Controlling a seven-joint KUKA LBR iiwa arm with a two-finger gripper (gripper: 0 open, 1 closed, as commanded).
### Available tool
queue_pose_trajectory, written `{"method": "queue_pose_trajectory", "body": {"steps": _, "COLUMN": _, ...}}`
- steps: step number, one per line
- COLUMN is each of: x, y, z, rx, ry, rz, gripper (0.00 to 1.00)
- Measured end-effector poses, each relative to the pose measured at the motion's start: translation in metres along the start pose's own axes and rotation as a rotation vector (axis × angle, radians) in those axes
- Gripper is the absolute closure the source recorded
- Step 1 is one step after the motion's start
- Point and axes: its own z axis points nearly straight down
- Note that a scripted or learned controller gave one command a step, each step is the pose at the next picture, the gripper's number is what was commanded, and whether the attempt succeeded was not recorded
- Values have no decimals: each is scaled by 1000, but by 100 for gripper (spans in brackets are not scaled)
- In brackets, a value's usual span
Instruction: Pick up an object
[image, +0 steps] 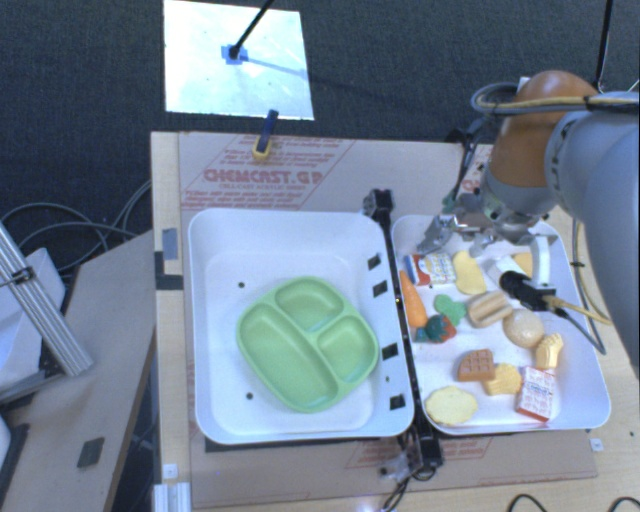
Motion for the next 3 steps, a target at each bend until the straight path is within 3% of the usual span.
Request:
{"method": "queue_pose_trajectory", "body": {"steps": 1, "x": 0, "y": 0, "z": 51, "rx": -2, "ry": 0, "rz": 0, "gripper": 0}}
{"method": "queue_pose_trajectory", "body": {"steps": 2, "x": 0, "y": 2, "z": 37, "rx": -7, "ry": 0, "rz": -1, "gripper": 100}}
{"method": "queue_pose_trajectory", "body": {"steps": 3, "x": 1, "y": -7, "z": -14, "rx": -8, "ry": 0, "rz": 2, "gripper": 100}}
